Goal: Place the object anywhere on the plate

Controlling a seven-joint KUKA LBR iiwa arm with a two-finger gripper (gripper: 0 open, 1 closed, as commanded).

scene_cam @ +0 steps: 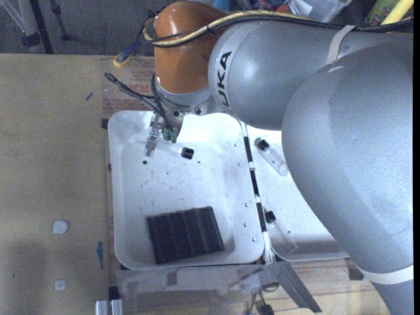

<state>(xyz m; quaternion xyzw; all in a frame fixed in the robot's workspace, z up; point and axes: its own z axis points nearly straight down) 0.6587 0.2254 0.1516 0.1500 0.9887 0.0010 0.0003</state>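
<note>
A dark ribbed rectangular plate (185, 233) lies flat near the front edge of the left bin (125, 176). A small black object (188, 153) rests on the bin floor toward the back, well apart from the plate. My gripper (161, 139) hangs over the back left part of this bin, just left of the small black object and not touching it. Its two fingers stand apart, one pale finger (151, 143) and one darker, with nothing between them.
The right bin (308, 241) holds a small clear item with a dark cap (269, 151) and another small piece (270, 219) by the divider. My bulky grey arm covers most of the right bin. Coloured clutter sits beyond the bench at the top.
</note>
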